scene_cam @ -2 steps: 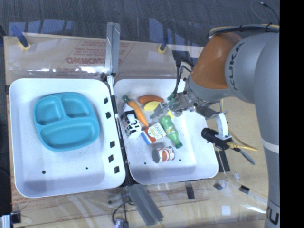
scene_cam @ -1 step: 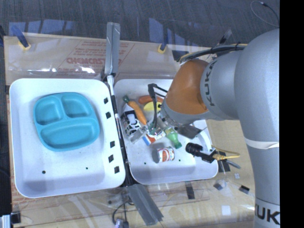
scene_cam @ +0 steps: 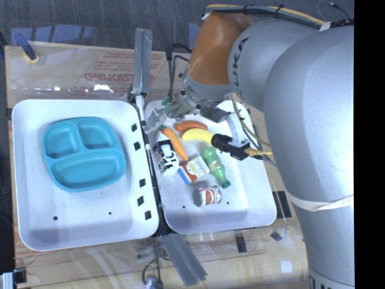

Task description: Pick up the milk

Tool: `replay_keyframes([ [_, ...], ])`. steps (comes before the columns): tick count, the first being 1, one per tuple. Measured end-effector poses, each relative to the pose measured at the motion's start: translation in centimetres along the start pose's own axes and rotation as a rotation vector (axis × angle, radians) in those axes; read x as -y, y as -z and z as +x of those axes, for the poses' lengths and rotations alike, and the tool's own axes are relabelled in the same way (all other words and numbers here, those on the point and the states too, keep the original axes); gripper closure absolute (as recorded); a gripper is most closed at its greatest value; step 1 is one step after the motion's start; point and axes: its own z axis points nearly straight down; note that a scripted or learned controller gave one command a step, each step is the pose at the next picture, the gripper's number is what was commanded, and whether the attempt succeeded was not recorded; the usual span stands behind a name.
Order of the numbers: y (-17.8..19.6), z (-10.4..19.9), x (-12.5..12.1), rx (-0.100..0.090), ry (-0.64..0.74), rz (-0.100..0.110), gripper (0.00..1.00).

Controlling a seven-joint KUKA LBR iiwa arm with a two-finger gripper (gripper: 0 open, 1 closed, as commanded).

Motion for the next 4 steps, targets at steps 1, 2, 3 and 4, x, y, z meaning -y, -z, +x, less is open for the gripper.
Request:
replay_keyframes([
  [1,-0.1,1.7,3.9,-0.001,0.033,0.003,0.0],
  [2,-8.6,-3.9,12.7,-0.002,0.118,0.002,0.0],
  [3,-0.1,-0.9,5.1,-0.001,0.075,0.001,0.0],
  [4,5.9,5.3,11.1,-0.001,0.084,0.002,0.0],
])
